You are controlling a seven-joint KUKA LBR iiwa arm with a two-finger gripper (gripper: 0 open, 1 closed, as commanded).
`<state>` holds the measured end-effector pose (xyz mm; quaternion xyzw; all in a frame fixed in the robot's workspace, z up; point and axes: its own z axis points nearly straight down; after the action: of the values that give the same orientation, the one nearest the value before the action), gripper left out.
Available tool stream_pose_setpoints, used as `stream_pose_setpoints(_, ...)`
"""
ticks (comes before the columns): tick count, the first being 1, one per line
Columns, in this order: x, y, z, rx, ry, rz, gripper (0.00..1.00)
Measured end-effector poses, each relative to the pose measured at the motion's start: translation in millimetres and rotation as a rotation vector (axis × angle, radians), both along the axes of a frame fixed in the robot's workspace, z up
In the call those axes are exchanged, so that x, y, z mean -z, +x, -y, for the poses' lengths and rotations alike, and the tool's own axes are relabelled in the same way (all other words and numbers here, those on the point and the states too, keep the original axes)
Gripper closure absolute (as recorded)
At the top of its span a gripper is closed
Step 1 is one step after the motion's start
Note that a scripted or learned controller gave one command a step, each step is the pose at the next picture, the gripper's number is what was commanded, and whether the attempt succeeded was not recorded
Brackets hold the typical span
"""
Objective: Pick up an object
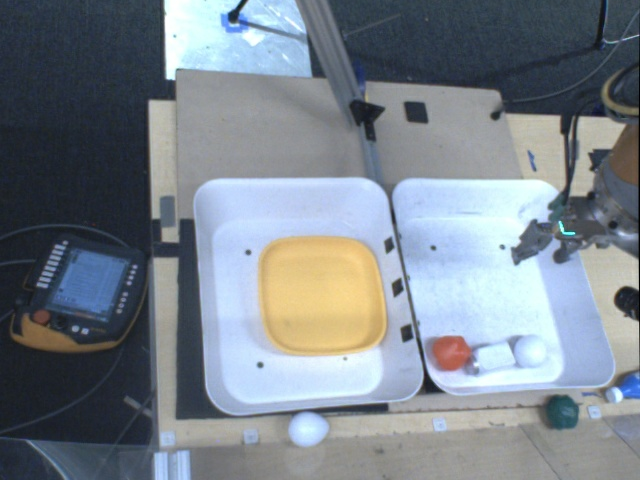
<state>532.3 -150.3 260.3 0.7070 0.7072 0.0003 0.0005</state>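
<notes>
A small red-orange object [449,352] lies at the near-left corner of the right bin [470,230], with a white block-like piece [492,356] just beside it and a white ball [529,349] at that piece's far end. All three rest in a row along the bin's near wall. A square yellow plate [322,294] lies flat in the bin next to it.

Bench surroundings and loose bystanders

A teach pendant [78,298] with a lit screen and an orange-yellow body lies on the dark floor at the left of the frame, its cable curling away beside it. A brown board [300,128] covers the bench in the upper middle, with a small black square [417,112] on it toward the right. A grey metal pole [330,43] slants down from the top centre. A white egg-shaped thing [308,428] sits on the bench edge at the bottom centre, and a dark green ball [562,411] rests at the lower right.
</notes>
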Motion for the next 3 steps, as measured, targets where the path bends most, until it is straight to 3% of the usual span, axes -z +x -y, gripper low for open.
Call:
stream_pose_setpoints(1, 0, 0, 0, 0.0, 0.0, 0.0, 0.0)
stream_pose_setpoints(3, 114, -10, 1, 0.001, 0.001, -0.005, 0.0)
